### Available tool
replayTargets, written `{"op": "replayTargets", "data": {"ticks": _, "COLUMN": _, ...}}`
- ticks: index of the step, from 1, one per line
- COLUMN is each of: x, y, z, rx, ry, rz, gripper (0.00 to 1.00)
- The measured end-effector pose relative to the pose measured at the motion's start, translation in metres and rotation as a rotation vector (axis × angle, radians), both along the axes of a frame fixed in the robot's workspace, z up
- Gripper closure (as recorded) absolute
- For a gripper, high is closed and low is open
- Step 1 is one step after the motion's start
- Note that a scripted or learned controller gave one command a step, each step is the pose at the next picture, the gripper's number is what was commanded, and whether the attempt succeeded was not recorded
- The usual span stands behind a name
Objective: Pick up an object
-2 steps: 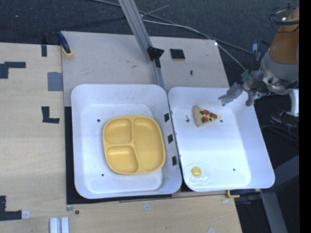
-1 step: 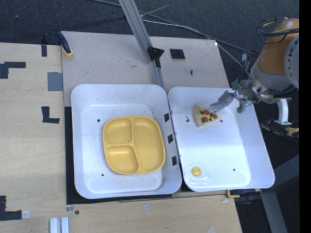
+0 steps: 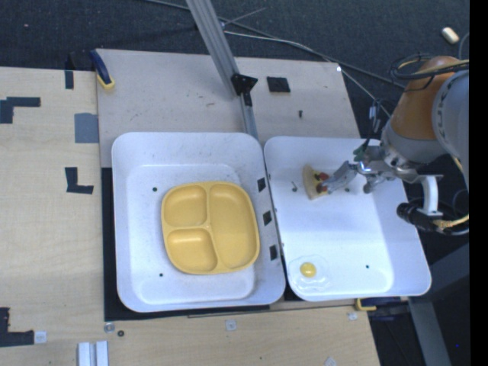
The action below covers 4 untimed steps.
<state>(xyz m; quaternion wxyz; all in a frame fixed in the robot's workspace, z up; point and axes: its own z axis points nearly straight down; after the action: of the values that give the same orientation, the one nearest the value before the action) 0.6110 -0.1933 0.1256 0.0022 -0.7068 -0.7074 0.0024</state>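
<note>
A small toy pizza slice (image 3: 313, 180), tan with red bits, lies in the upper left part of the right bin (image 3: 381, 235). A toy fried egg (image 3: 308, 270), white with a yellow yolk, rests near that bin's front left corner. My gripper (image 3: 341, 177) reaches in from the right and hangs low over the right bin, its tip right beside the pizza slice's right edge. Whether it touches the slice I cannot make out. Behind it the grey arm with its orange band (image 3: 419, 105) leans in from the upper right.
The left bin (image 3: 130, 204) holds a yellow divided plate (image 3: 210, 227). A slanted metal pole (image 3: 221, 44) rises behind the bins, with cables around it. Black cable loops hang by the wrist at the right bin's right rim.
</note>
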Motion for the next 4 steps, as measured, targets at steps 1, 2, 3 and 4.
{"op": "replayTargets", "data": {"ticks": 1, "x": 0.002, "y": 0.000, "z": 0.013, "rx": -0.001, "ry": -0.004, "rz": 0.002, "gripper": 1.00}}
{"op": "replayTargets", "data": {"ticks": 2, "x": 0.000, "y": -0.007, "z": 0.073, "rx": -0.002, "ry": -0.011, "rz": 0.000, "gripper": 1.00}}
{"op": "replayTargets", "data": {"ticks": 3, "x": 0.000, "y": -0.006, "z": 0.116, "rx": -0.001, "ry": -0.011, "rz": 0.001, "gripper": 1.00}}
{"op": "replayTargets", "data": {"ticks": 4, "x": 0.001, "y": -0.006, "z": 0.165, "rx": -0.002, "ry": -0.011, "rz": 0.001, "gripper": 1.00}}
